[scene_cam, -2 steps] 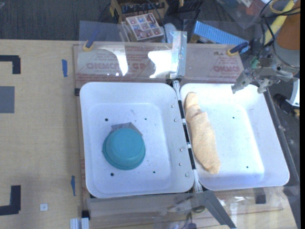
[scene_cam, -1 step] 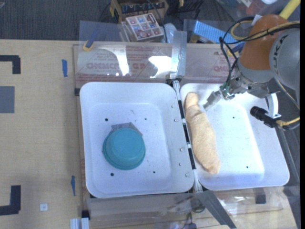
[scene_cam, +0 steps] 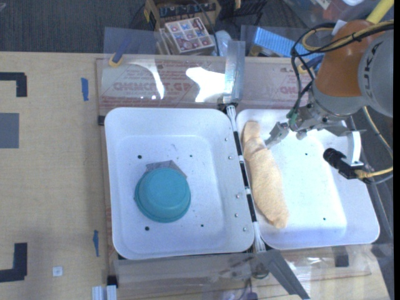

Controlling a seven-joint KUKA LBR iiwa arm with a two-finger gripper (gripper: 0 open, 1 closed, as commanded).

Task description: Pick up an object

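You have two candidates here: a teal bowl (scene_cam: pixel 163 195) sits upside down in the left bin (scene_cam: pixel 119 130), while a long tan sponge-like loaf (scene_cam: pixel 265 174) lies along the left wall of the right bin (scene_cam: pixel 359 227), pressed near the divider. The gripper (scene_cam: pixel 281 130) hangs over the right bin's upper part, just beside the loaf's top end, angled toward it, so the loaf is likely the target. Nothing sits between its tips. How far apart they stand you cannot tell from this slant. Lying against the wall, the loaf leaves little room on that side.
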